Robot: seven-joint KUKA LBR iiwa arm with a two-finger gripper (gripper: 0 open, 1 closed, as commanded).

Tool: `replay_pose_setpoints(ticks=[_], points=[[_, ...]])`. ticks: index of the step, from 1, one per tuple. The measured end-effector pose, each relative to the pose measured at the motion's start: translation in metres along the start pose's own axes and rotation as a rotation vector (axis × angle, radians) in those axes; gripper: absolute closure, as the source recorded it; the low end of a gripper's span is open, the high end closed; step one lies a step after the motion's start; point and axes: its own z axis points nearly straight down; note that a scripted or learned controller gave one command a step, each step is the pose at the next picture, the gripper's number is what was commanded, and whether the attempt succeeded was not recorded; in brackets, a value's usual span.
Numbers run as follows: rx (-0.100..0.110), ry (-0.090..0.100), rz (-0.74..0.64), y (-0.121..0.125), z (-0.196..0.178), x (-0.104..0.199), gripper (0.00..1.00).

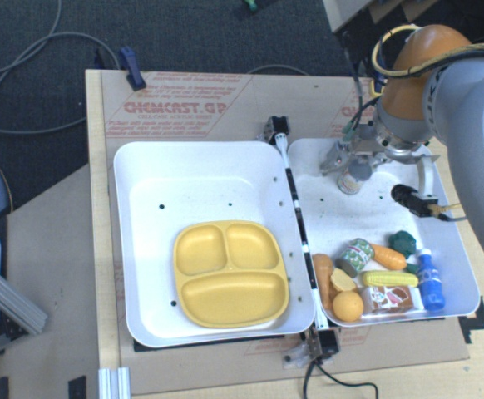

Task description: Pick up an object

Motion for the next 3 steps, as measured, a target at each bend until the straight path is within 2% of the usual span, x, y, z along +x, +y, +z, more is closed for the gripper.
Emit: replay_pose_setpoints(ticks=[1,2,3], points=[[0.025,0.004,0.017,-0.131,0.001,-0.02,0.0],[0.013,0.001,0.012,-0.125,-0.01,-0.018,1.0],[0.014,0.001,0.012,-0.125,-0.009,-0.018,0.0]])
